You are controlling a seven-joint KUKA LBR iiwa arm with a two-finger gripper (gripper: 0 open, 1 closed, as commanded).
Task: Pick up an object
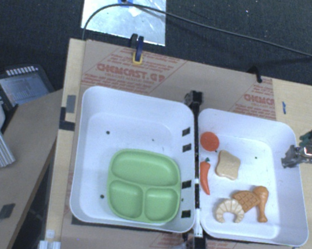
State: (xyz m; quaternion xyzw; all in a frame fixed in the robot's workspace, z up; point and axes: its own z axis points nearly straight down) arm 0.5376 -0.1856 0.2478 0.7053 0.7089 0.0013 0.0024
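Observation:
The right bin [280, 173] holds several toy foods: a round red tomato [210, 140], a slice of bread [228, 165], an orange-red carrot [205, 176], a croissant [230, 210] and a brown chicken drumstick [255, 200]. My gripper [295, 156] hangs at the bin's right rim, well to the right of the bread and above the drumstick, with nothing seen in it. The arm enters from the right edge.
The left bin [102, 112] holds a green divided plate [143, 185]. Black clips run along the seam between the bins [193, 156]. Both bins rest on brown cardboard [170, 73]. Cables cross the dark floor behind.

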